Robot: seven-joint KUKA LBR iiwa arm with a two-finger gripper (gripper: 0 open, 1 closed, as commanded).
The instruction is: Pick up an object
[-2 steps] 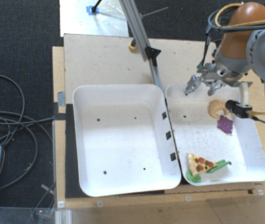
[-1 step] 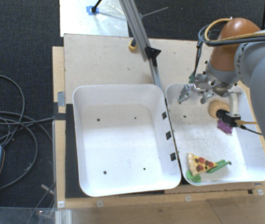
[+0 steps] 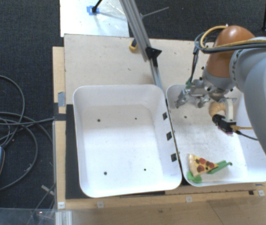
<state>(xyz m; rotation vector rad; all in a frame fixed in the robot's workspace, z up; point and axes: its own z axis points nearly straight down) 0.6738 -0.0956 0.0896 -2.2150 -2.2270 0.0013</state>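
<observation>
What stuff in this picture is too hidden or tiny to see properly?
- Pincer: in the camera view, too small and cluttered to tell if it is open.
- Beige object: partly hidden by the arm; what it is stays unclear.
- Right bin: its far right part is covered by the arm.

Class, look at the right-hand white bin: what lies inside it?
Inside the right bin lie a toy pizza slice with a green piece against it, near the front. A tan object sits under the arm, which covers the back of the bin.
</observation>
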